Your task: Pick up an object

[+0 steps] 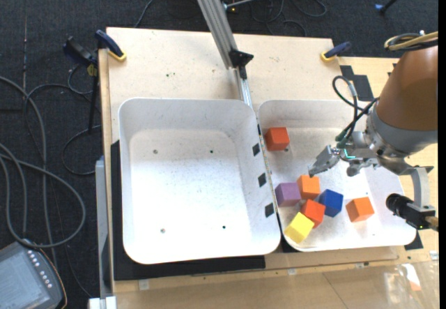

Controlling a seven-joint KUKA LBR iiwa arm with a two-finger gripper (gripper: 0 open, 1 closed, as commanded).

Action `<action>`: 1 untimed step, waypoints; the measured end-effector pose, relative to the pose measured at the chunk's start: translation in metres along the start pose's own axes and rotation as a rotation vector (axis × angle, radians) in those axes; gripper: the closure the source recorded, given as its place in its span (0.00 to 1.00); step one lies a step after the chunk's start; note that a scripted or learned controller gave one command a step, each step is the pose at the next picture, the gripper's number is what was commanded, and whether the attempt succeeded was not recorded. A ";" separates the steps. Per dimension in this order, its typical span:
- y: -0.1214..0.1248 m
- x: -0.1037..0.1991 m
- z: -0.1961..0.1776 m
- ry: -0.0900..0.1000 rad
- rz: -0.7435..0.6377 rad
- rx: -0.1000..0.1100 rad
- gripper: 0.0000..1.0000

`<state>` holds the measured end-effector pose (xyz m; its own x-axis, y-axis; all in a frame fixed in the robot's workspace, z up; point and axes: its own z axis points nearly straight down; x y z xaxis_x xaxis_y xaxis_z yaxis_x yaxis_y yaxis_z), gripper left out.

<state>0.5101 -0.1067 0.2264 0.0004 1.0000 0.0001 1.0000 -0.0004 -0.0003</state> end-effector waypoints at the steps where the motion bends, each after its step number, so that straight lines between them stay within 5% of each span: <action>1: 0.000 -0.001 0.043 0.000 0.001 0.005 0.00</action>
<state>0.5098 -0.1075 0.1833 0.0013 1.0000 0.0004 1.0000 -0.0013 -0.0048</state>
